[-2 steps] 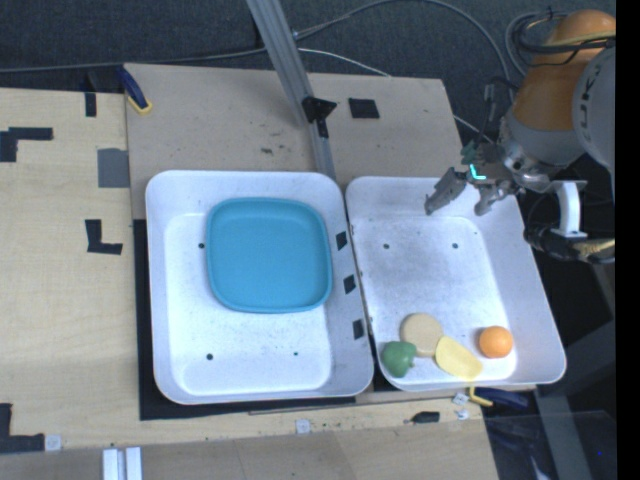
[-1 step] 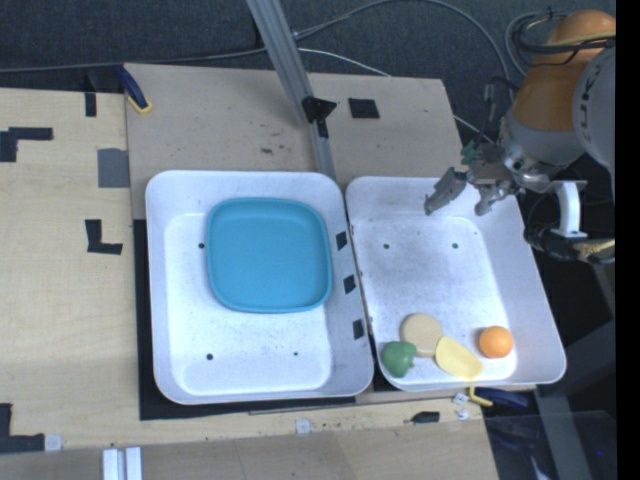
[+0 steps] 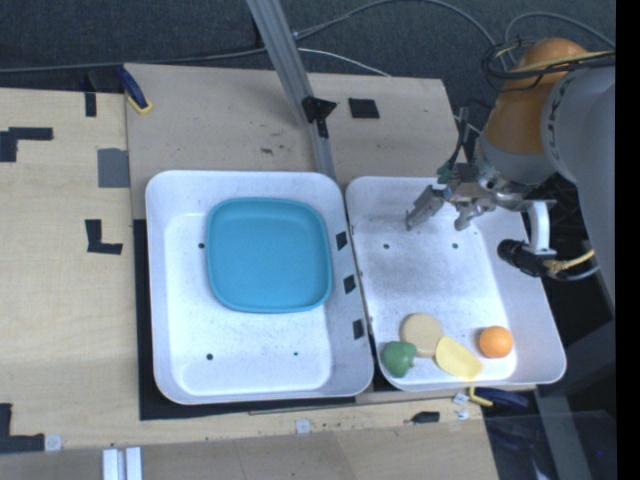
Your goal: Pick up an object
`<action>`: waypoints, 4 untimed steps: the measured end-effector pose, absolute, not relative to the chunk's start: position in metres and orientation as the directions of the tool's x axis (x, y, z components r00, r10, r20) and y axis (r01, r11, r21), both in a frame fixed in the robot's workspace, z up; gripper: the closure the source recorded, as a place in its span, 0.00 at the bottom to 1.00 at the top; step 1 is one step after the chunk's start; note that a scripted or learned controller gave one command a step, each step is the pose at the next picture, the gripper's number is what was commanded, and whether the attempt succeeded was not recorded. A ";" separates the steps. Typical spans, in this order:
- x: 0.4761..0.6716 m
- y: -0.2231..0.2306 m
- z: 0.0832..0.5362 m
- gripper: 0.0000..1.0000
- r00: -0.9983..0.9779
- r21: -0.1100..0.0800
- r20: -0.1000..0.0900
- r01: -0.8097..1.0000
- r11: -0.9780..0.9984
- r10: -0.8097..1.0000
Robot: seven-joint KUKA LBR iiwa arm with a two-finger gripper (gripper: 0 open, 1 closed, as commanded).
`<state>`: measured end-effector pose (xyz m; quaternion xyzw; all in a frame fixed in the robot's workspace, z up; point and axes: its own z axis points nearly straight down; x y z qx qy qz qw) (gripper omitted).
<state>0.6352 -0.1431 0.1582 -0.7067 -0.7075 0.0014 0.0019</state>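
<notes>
Two white bins side by side: left bin, right bin. One blue plate flat in left bin, upper middle, bare floor below and on both sides. Four small objects in right bin, clustered at near edge: green piece at near-left corner, tan round disc just beside it, yellow piece touching or overlapping disc, orange ball just right, near right wall. Rest of right bin floor open. Gripper over far part of right bin, well apart from cluster, fingers spread open, apparently nothing between them, though low resolution blurs tips. One grey pole slanting across far bench.
</notes>
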 end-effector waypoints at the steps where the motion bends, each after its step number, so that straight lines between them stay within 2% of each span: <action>1: 0.635 -0.151 0.112 0.00 0.000 -0.004 0.000 1.000 0.000 1.000; 2: 0.635 -0.151 0.088 0.00 -0.001 -0.001 0.000 1.000 0.001 1.000; 3: 0.635 -0.151 0.100 1.00 -0.001 0.001 -0.001 1.000 0.001 1.000; 4: 0.636 -0.155 0.162 1.00 -0.001 0.005 -0.001 1.000 0.001 1.000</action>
